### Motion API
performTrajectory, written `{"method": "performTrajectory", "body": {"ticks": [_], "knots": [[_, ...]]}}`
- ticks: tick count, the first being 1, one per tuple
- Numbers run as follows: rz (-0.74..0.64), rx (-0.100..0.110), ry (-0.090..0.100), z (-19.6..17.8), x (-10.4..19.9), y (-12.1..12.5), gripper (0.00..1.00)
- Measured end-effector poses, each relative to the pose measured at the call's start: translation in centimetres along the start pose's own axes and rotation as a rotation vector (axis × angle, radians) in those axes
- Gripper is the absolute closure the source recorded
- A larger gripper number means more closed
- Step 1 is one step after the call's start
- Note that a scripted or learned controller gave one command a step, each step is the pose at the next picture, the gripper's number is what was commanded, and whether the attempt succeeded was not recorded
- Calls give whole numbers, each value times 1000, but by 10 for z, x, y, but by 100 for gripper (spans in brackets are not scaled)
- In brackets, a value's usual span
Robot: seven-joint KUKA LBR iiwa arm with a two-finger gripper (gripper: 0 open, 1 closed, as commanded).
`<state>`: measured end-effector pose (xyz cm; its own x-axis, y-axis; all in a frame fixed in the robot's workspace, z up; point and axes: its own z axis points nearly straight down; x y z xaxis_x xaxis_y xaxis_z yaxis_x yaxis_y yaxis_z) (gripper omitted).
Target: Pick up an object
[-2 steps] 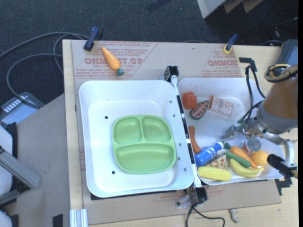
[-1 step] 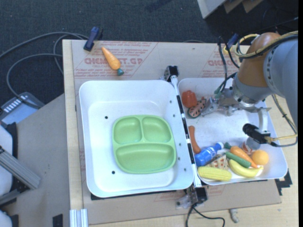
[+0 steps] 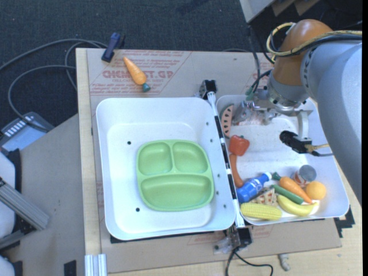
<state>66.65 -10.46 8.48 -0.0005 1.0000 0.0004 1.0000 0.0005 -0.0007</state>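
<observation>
My gripper (image 3: pixel 255 112) hangs low over the far end of the right bin (image 3: pixel 339 197), just right of a watermelon slice (image 3: pixel 227 119) that leans on the bin's left wall. A red pepper (image 3: pixel 238 145) lies a little nearer than the gripper. Nearer still lie an orange sausage-like piece (image 3: pixel 234 171), a blue bottle (image 3: pixel 253 187), a pizza slice (image 3: pixel 266 198), a corn cob (image 3: pixel 260 212), a banana (image 3: pixel 296 207), a carrot (image 3: pixel 294 187), an orange (image 3: pixel 315 190) and a grey can (image 3: pixel 306 173). I see nothing between the fingers.
The left bin (image 3: pixel 115 125) holds a green divided plate (image 3: pixel 174 174). On the cardboard behind it lie a loose carrot (image 3: pixel 135 72) and a blue object (image 3: pixel 112 46). The grey arm (image 3: pixel 339 68) covers the bench's right far corner.
</observation>
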Motion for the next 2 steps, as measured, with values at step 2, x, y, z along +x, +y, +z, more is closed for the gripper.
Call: {"method": "performTrajectory", "body": {"ticks": [2], "knots": [[-1, -1, 1, -101, 67, -51, 100]]}}
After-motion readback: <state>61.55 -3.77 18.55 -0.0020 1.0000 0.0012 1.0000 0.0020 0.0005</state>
